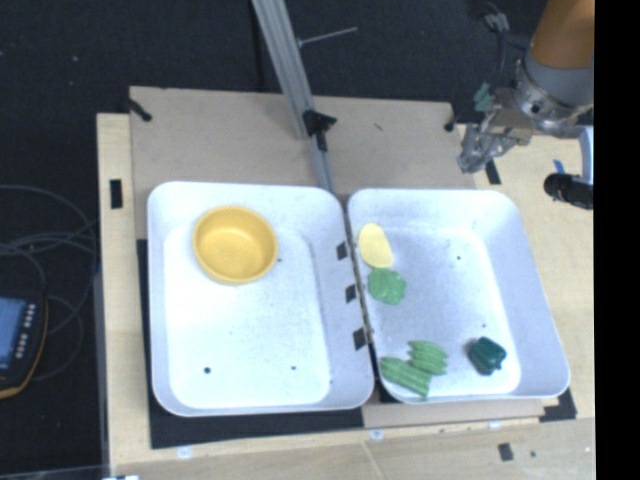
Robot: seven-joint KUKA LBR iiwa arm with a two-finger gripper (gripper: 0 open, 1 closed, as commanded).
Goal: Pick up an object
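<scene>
While the arm (562, 28) reaches in from your right, its wrist sits high at the far right corner of the scene, above the tabletop (420, 138) and beyond the far rim of the right bin (520, 268). You will see the orange band at the top edge, the grey wrist beneath it, and the gripper (478, 158) hanging down and slightly toward the left, over bare board just outside the bin's far right corner. Nothing lies between the jaws; whether they stand open or closed you cannot tell at this distance — the tips blur together.

Objects available for picking, all in the right bin:
- a pale yellow piece (375, 246) against the near-left wall, by the divider;
- a round green piece (387, 287) just below it, touching or nearly touching;
- two ribbed green pieces (415, 365) close together at the front rim;
- a dark teal object (487, 354) near the front right corner, apart from the rest.

The gripper stands well apart from every one of these.

In the left bin (170, 298) you have a yellow bowl (235, 244), upright, toward the far side. A metal pole (285, 53) slants up from between the two bins. A handheld pendant (18, 340) lies off the board at the left edge, with cables beside it.
</scene>
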